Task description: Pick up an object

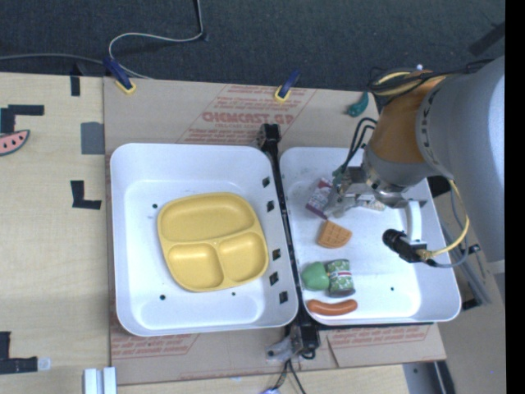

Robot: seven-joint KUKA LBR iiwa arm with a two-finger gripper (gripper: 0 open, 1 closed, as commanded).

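Observation:
My gripper (343, 197) hangs low over the upper left part of the right bin (426, 290). A small purple and grey packet (317, 203) lies just to its left, close to or touching it; I cannot tell whether it is held. Just below the gripper rests an orange waffle-like piece (334, 235). Nearer the front of the bin lie a green rounded toy (313, 275), a green can on its side (341, 277) and a red sausage (331, 306).
The left bin (135, 302) holds a yellow divided plate (213, 240). A black divider with clips (277, 220) runs between the bins. The arm's grey body and orange band (402, 130) cover the right bin's far right, with cables looping beside it.

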